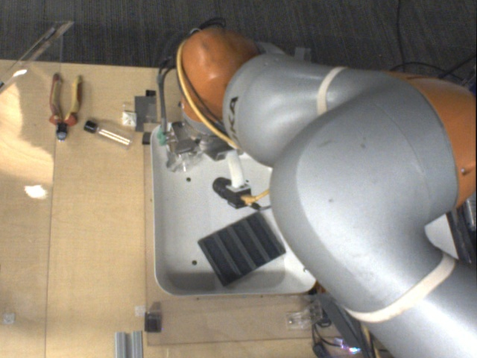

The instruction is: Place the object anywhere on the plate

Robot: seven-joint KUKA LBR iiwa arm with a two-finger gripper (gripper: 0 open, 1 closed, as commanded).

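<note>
Black ribbed object in white bin, apart from hand, hand's state unclear

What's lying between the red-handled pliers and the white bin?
Camera view: a black-capped clear tube and a small pale block, on the bench between pliers and bin.

Much of bin behind arm

Robotics lab or workshop, big grey robot arm with orange band, pale wooden workbench, red-handled pliers lying on it, shallow white plastic bin, dark carpet beyond.
</note>
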